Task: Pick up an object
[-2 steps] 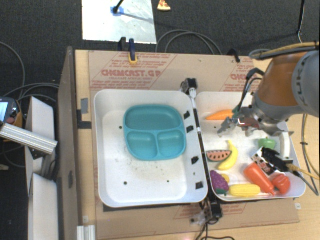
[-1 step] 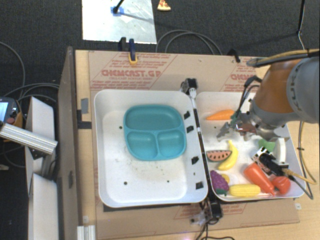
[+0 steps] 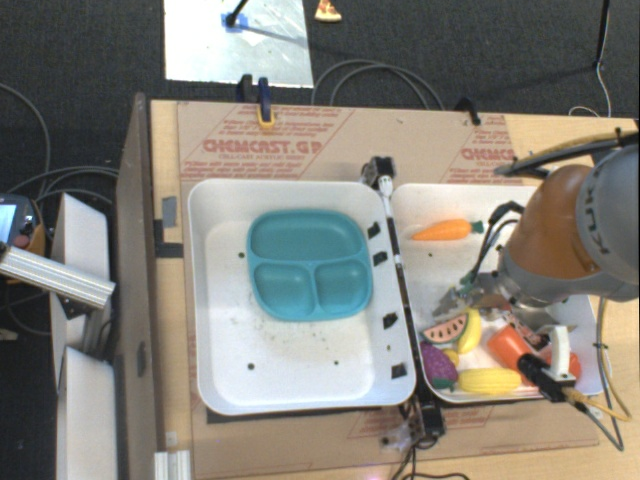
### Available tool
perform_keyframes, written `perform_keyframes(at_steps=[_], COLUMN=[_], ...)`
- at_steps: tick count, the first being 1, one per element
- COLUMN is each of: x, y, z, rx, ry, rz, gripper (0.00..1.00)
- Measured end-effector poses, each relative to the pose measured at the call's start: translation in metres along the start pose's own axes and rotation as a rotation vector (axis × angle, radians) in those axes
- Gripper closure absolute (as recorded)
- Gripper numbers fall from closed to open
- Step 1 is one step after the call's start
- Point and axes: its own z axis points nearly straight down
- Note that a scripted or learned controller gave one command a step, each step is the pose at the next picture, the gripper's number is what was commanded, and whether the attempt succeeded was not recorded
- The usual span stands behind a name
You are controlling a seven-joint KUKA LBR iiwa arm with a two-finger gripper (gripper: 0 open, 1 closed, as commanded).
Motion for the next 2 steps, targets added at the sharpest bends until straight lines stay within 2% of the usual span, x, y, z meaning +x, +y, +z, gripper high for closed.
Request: perform_keyframes(at_steps=[1, 2], x=[0.000, 0.050], y=[0.004, 0.065], z=[-0.013, -0.108], rx=[-0.008, -0.018], ry=[-0.002, -0.002], rz=[-0.002, -0.012], gripper=[1.00, 1.00])
